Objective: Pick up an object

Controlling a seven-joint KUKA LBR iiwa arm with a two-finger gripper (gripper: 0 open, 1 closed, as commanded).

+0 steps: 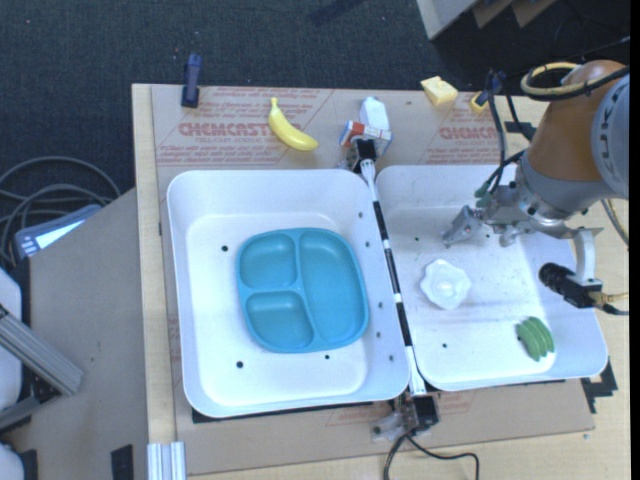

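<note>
Fingers spread, grasping nothing, above right bin; arm partly cropped.

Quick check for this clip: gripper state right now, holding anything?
Gripper: fingers open, nothing between them, low over the right bin. The white object and green object lie apart from it.

Scene was evenly, brightly lit from overhead. White bins ran near overexposed, little surface detail. Blue tray showed soft sheen, no hard glare. Shadows were faint and short, slight one under arm. Dark carpet grainy. Focus was moderate overall, fine edges soft; print on surface partly legible.
</note>
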